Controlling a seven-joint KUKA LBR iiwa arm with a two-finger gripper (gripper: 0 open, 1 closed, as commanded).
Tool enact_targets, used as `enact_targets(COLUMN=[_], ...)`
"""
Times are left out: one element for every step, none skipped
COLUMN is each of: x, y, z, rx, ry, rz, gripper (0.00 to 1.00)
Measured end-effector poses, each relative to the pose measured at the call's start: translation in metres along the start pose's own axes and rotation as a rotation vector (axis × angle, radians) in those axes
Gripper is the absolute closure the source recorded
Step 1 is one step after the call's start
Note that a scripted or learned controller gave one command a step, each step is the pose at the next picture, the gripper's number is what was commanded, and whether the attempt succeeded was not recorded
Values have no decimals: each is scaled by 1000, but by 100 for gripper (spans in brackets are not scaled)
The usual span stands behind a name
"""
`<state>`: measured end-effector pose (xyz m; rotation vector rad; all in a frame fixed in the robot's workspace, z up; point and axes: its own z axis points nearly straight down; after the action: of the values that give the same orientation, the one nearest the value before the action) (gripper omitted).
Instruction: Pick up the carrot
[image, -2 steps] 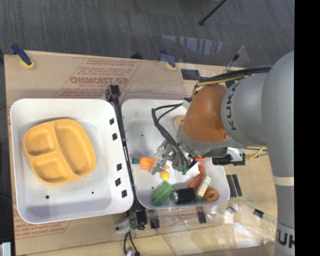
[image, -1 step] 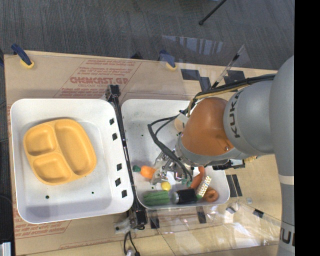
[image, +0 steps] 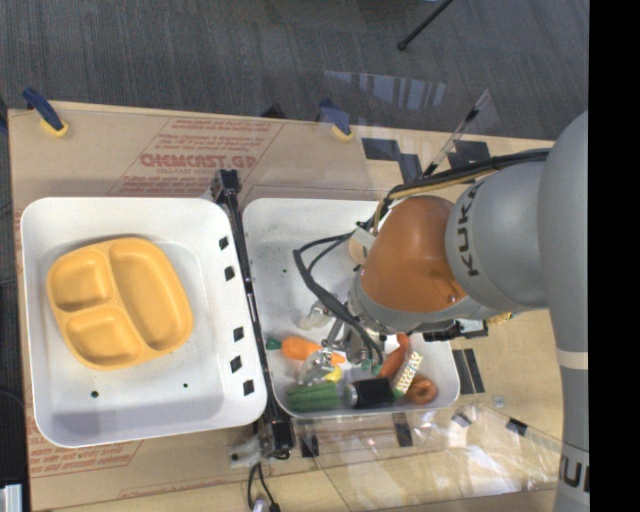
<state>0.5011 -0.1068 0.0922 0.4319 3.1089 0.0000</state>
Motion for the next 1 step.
enact_targets(x=[-35], y=[-13], z=[0], rx=[1], ry=[0], rz=[362], gripper=[0])
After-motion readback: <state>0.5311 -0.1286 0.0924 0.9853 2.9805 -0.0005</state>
